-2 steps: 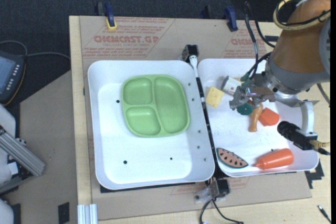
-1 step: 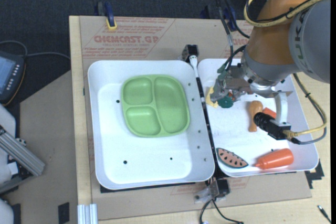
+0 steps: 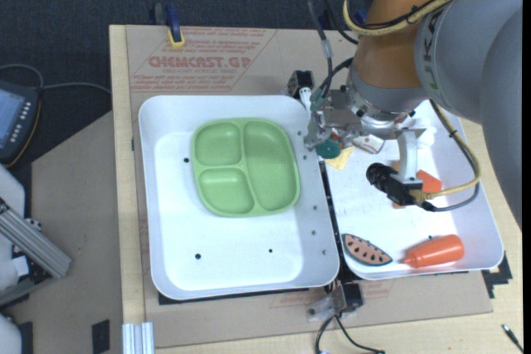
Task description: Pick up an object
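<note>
Green divided plate (image 3: 246, 167) in left bin (image 3: 166, 244)

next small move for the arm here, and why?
Probably lift straight up a little and check the grasp. The gripper sits low at the inner edge of the right bin, with a small teal object at its tip, but the view doesn't settle whether that is held. The watermelon slice and orange bottle lie apart at the near edge, so a lift shouldn't disturb them.

Two bins (image 3: 158, 178). One green plate (image 3: 246, 167) in the left bin; right of the plate, one watermelon slice (image 3: 366, 249), one carrot (image 3: 433, 251) and one teal piece (image 3: 330, 149).
</note>
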`<state>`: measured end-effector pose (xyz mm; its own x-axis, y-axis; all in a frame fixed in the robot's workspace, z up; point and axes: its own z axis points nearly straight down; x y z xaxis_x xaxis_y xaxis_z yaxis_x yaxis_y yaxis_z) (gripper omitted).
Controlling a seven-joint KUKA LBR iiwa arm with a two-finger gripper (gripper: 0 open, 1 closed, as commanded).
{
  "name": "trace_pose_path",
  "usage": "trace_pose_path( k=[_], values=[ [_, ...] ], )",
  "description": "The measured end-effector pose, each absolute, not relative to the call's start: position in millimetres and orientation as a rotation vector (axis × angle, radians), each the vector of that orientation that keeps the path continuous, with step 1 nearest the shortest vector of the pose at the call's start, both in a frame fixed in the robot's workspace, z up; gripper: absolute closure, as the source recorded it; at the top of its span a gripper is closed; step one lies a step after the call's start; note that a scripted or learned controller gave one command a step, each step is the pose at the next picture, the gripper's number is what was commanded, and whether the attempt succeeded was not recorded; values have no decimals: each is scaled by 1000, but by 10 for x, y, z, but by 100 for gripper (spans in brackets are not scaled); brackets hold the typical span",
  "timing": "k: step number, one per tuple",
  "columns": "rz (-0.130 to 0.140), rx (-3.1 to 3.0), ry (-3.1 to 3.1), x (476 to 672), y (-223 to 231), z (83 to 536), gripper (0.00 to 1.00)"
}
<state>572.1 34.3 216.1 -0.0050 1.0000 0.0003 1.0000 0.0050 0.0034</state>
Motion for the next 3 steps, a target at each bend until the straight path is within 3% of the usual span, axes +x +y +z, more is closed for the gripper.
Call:
trace_pose_path(
  k=[1, 2, 3],
  values=[
    [8, 2213, 2225, 6156, 693, 2301, 100],
    [-3, 2223, 2223, 6002, 680, 2338, 100],
    [-4, 2224, 2221, 6028, 568, 2311, 100]
  ],
)
